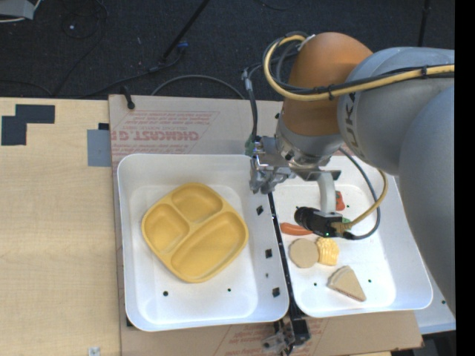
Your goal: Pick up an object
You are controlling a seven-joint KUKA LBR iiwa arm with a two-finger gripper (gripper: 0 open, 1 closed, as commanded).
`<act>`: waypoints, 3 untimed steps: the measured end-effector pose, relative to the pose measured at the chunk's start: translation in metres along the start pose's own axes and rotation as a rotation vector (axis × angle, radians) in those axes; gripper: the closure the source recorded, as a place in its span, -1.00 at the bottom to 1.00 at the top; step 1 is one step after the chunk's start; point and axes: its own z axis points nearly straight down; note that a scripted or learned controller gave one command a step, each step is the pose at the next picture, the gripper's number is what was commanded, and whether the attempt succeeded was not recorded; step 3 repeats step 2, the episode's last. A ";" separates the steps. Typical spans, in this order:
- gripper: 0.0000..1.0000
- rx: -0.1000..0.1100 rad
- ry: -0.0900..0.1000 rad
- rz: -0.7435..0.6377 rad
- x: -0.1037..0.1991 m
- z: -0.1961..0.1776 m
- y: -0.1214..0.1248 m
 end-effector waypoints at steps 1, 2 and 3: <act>1.00 0.003 0.000 0.000 0.045 0.009 -0.005; -1.00 0.002 -0.002 0.003 0.043 0.008 -0.005; -1.00 0.002 -0.002 0.003 0.043 0.008 -0.005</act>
